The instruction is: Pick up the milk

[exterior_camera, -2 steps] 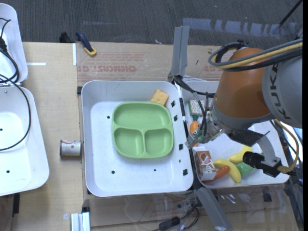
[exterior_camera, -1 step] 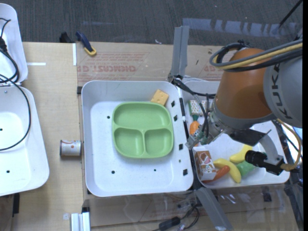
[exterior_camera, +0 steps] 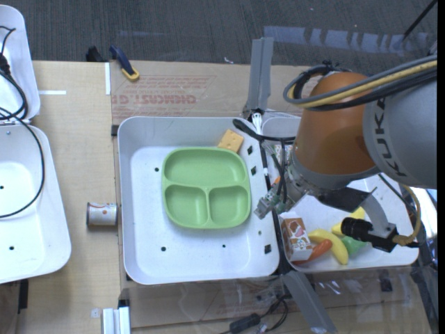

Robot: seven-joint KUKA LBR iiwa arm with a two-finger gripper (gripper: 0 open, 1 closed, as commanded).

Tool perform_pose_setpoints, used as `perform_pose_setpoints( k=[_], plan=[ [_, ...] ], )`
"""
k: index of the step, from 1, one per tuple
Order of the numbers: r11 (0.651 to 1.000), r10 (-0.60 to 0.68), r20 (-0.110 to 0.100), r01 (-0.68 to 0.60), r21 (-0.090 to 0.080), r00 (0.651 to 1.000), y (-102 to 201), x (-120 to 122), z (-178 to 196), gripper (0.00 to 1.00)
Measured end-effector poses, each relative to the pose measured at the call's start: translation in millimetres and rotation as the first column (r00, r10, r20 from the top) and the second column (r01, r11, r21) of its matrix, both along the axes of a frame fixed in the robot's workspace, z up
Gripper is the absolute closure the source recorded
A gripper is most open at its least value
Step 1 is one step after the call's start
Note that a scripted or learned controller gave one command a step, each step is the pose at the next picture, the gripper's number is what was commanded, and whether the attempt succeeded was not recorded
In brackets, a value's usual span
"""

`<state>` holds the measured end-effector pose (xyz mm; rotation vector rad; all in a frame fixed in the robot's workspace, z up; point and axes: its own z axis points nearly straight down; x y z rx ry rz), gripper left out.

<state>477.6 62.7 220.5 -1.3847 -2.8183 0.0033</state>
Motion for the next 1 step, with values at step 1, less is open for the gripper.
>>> perform_pose_setpoints(
  k=[1],
  plan=[
    [1.000, -0.003, 0.003, 0.003, 0.000, 1.000, -18.3, 0.7, 4.7, 1.00]
  ],
)
